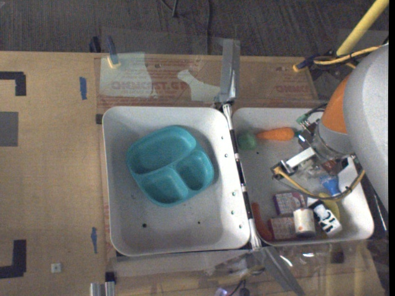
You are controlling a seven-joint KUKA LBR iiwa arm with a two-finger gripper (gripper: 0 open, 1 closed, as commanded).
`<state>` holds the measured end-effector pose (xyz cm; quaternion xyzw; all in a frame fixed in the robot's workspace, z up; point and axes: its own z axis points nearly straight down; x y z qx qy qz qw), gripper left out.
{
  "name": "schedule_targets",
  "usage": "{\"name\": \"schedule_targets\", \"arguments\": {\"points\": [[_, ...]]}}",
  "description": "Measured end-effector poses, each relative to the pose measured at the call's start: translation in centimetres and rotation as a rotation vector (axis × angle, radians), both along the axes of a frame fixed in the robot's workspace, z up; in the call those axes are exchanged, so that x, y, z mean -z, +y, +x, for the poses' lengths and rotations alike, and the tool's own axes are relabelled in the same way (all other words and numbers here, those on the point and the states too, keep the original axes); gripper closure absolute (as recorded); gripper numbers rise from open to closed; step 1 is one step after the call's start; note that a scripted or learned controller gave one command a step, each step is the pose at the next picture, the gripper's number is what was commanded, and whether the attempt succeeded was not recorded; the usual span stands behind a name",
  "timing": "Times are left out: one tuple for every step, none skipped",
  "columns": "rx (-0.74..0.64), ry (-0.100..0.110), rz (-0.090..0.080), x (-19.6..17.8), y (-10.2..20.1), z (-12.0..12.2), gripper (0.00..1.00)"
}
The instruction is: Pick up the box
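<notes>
Down front, box (282,227) lies loose in right bin (262,177)

It rests by the front wall, touching a white roll (303,221). A second box (289,201) sits just behind. Beyond them hangs the gripper (322,168); whether it is released or clenched cannot be told. Farthest back lie a carrot (276,134) and a green ball (247,140).

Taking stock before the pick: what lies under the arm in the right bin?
A blue item peeks out beneath the arm; the arm covers the rest of that bin's far right corner.
</notes>
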<state>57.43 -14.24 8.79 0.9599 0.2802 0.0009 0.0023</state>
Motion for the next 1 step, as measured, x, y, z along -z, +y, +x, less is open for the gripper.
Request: {"name": "schedule_targets", "arguments": {"points": [[0.329, -0.003, 0.004, -0.06, 4.02, -1.7, 1.0]]}}
